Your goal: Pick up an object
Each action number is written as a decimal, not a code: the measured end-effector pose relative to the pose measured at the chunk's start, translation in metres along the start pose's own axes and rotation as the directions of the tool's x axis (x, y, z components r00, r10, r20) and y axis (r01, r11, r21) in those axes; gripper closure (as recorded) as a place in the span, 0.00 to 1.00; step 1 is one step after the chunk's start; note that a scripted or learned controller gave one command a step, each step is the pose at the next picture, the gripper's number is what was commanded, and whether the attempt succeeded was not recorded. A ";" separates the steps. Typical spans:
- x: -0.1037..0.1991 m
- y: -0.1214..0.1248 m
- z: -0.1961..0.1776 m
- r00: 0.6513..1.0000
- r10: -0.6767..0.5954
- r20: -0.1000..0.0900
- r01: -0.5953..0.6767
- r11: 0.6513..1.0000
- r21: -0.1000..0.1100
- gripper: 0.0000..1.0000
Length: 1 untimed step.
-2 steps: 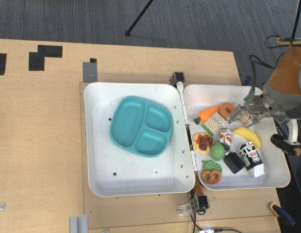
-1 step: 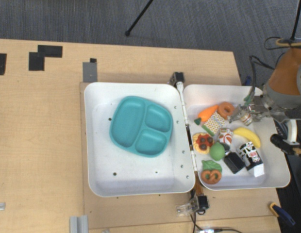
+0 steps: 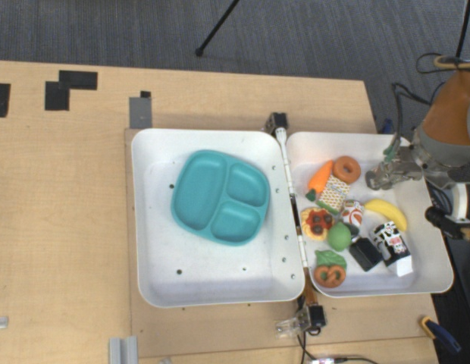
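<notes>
- Banana [image 3: 387,212]: right bin [image 3: 440,279], right of the toy pile, near the hand [image 3: 377,179].
- Hand: hovers at bin's far right, holding nothing; spread or pressed together, cannot tell.
- Advice: descend straight, straddle the banana's narrow width, avoid the cow carton [image 3: 392,243].

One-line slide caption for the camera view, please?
Gripper hovers over the right bin of toy food; the teal divided plate sits in the left bin.
</notes>
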<state>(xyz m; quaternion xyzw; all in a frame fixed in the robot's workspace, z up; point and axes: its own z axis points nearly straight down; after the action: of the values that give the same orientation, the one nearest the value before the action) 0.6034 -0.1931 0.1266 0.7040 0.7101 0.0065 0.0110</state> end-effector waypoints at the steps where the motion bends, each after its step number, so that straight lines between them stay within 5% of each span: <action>1: 0.000 0.000 0.000 1.000 0.000 0.000 0.000 1.000 0.001 0.00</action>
<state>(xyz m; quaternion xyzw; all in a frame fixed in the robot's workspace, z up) 0.6032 -0.1930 0.1263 0.7041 0.7100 0.0064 0.0106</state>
